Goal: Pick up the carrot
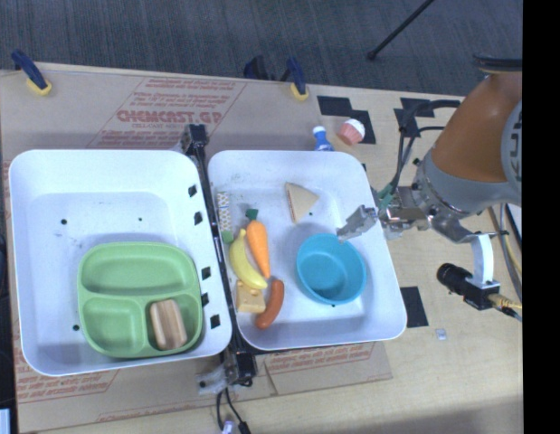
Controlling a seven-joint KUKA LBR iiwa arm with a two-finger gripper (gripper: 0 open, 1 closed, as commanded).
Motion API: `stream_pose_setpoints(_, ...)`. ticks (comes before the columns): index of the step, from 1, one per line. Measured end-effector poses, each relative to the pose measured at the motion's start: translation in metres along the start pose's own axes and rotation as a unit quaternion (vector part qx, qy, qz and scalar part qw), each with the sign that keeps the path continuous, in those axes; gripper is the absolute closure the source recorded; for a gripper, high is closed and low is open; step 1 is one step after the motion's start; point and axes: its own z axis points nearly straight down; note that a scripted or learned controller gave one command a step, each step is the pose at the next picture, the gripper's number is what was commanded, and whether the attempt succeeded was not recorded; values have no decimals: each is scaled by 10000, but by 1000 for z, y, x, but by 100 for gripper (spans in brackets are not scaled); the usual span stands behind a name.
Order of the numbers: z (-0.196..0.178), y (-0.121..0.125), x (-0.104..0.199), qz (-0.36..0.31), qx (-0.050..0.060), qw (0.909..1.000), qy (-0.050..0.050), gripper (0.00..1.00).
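The carrot (258,245), orange with a green stalk end, lies in the left part of the right bin (377,307). It rests against a yellow banana (242,265) on its left. My gripper (355,222) hangs over the right bin's right side, just above the upper right rim of a blue bowl (330,268). It is well to the right of the carrot and nothing is held in it.
In the right bin there are also a tan sandwich wedge (302,202), a reddish sausage (270,303) and a small yellow block (250,298). The left bin (44,179) holds a green divided plate (126,278) with a bread roll (166,324). A small bottle (338,134) lies on the bench behind the bins.
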Motion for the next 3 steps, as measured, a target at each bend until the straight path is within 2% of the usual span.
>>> stream_pose_setpoints(1,113,8,63,-203,55,9998,18,0)
stream_pose_setpoints(2,153,21,101,974,15,9952,2,0)
stream_pose_setpoints(3,142,21,100,933,29,9956,-5,100)
